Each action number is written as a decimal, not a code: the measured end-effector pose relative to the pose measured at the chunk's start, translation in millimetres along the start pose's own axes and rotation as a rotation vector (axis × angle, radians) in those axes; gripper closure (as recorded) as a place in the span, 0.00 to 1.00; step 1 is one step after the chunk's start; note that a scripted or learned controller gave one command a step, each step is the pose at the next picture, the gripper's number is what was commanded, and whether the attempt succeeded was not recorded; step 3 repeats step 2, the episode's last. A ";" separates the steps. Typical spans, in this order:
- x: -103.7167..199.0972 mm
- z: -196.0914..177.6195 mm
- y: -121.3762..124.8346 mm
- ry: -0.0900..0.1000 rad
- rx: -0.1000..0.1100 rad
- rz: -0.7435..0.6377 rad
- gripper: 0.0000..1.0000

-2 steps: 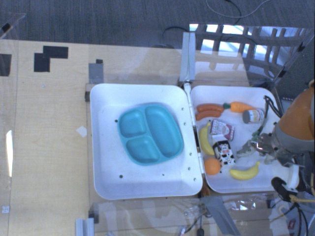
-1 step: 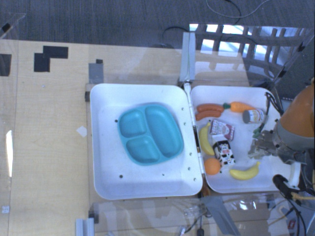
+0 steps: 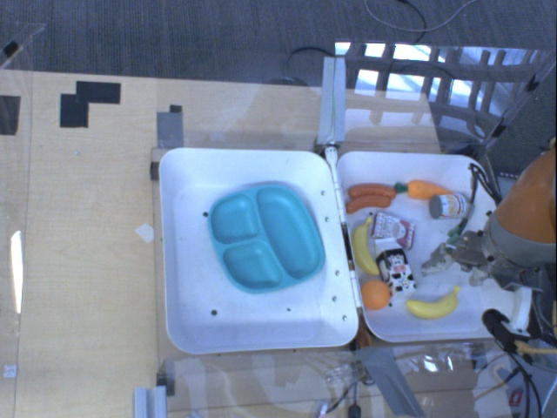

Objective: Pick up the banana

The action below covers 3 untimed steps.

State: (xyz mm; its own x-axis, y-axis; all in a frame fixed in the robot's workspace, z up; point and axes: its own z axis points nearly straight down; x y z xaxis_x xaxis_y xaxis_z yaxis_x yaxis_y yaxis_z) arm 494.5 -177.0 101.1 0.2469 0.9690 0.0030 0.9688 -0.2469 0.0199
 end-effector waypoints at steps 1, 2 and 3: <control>-2.2 11.7 -3.4 -0.002 0.008 -0.044 0.00; -0.4 -0.1 -0.4 -0.001 0.001 -0.049 1.00; -0.4 -0.1 -0.4 -0.001 0.001 -0.049 1.00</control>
